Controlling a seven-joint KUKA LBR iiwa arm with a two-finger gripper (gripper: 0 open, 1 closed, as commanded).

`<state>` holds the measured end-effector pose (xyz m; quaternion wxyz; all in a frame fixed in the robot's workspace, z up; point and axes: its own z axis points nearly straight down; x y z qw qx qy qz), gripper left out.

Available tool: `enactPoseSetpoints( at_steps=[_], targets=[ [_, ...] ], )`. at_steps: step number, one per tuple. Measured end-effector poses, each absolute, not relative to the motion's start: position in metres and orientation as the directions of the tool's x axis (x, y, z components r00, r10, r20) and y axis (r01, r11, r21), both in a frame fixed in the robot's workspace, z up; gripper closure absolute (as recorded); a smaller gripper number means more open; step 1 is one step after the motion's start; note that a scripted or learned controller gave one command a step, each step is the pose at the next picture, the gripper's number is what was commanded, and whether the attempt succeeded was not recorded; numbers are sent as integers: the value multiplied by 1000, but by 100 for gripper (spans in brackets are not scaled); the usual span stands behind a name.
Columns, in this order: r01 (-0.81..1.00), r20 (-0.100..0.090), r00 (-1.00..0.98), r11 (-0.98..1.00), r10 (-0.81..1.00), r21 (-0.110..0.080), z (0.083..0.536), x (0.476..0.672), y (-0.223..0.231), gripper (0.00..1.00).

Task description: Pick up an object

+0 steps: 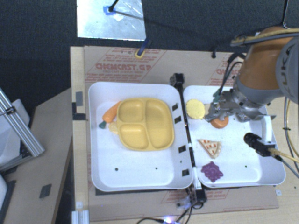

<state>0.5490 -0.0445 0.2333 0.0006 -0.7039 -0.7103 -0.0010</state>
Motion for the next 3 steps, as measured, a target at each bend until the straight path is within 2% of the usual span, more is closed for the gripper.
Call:
enactPoseSetpoints(
  at_steps=[1, 2, 3],
  targets=[
    [1000, 1, -8, 8, 1000, -1, 233, 533, -17, 100],
    [1000, 1, -2, 2, 1000, 0, 234, 529, -20, 100],
    [1000, 0, 0, 0, 1000, -2, 213, 530, -20, 100]
  ],
)
